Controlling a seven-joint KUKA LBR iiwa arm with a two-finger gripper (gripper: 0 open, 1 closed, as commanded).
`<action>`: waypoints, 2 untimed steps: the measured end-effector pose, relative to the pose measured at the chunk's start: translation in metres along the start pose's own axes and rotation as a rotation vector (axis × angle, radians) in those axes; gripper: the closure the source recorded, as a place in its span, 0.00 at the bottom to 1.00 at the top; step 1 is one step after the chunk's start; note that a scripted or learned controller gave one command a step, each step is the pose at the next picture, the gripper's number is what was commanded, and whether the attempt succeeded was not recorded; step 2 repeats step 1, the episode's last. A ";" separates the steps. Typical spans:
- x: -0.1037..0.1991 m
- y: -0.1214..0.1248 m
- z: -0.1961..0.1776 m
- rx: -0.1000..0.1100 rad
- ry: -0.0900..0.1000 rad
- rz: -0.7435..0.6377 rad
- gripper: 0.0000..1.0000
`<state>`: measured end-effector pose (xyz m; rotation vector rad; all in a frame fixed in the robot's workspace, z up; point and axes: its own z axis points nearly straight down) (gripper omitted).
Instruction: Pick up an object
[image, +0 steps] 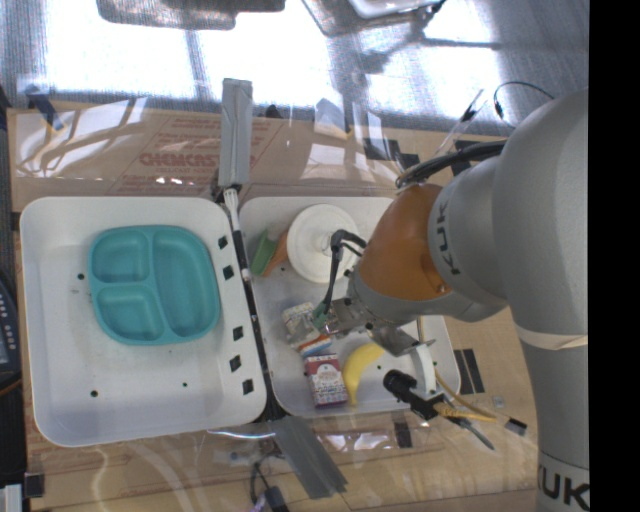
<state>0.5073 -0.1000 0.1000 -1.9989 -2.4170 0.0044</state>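
Note:
My gripper (330, 318) reaches down into the right bin (290, 400), under the orange wrist band. Just left of it lies a small crumpled silvery packet (298, 322). A red and white carton (323, 380) rests near the bin's front wall, with a yellow banana (360, 368) beside it on the right. A white round dish (315, 240) sits at the back of this bin, and a green object (263, 254) with an orange piece (279, 256) leans near the left wall. The arm hides the bin's right half.
The left bin (60, 400) holds a teal divided plate (155, 283) in its upper middle. A grey bar (235, 130) stands behind the divider between the bins. Cardboard and tape strips lie on the bench around them.

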 end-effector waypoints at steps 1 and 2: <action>0.005 0.030 -0.093 -0.005 -0.002 -0.079 1.00; 0.005 0.030 -0.093 -0.005 -0.002 -0.079 1.00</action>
